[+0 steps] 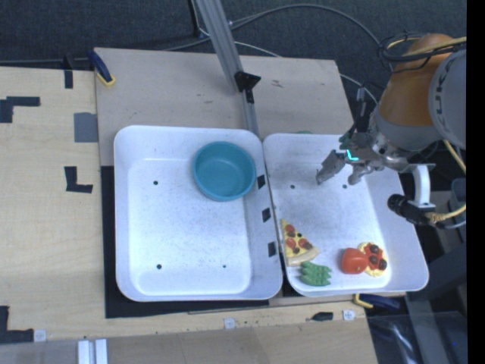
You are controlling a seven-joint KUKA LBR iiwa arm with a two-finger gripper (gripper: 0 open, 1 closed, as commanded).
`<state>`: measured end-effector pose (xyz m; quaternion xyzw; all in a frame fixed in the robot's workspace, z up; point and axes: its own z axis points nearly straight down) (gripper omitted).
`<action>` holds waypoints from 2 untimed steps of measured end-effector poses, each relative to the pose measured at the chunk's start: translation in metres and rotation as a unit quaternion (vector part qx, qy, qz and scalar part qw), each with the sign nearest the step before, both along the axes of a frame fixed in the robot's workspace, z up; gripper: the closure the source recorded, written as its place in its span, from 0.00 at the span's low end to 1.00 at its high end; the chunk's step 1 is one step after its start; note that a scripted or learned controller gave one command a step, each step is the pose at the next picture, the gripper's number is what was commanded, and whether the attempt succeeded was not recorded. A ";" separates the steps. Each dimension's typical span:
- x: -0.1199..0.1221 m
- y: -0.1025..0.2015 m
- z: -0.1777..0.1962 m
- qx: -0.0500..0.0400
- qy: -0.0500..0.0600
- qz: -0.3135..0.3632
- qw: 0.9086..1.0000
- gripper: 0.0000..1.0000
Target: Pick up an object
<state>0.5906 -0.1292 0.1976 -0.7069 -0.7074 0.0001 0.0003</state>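
Note:
My gripper (339,174) hangs over the upper middle of the right bin (326,211), its two dark fingers spread apart with nothing between them. Along that bin's near edge lie a pizza slice toy (296,243), a green leafy toy (315,274) and a red tomato toy (352,261) beside a yellow piece with dark spots (373,258). All of these sit well below and apart from the gripper. A blue bowl (224,171) rests upright in the upper right part of the left bin (163,233).
A grey metal pole (227,44) slants down from the top to the seam between the bins. Black cables loop behind the bench at the top right. A black and white fitting (413,203) sticks out past the right bin's edge.

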 end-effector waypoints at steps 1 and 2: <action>0.000 0.000 0.000 0.000 0.000 0.000 1.000 0.00; -0.001 -0.001 -0.063 0.000 0.002 0.000 1.000 0.00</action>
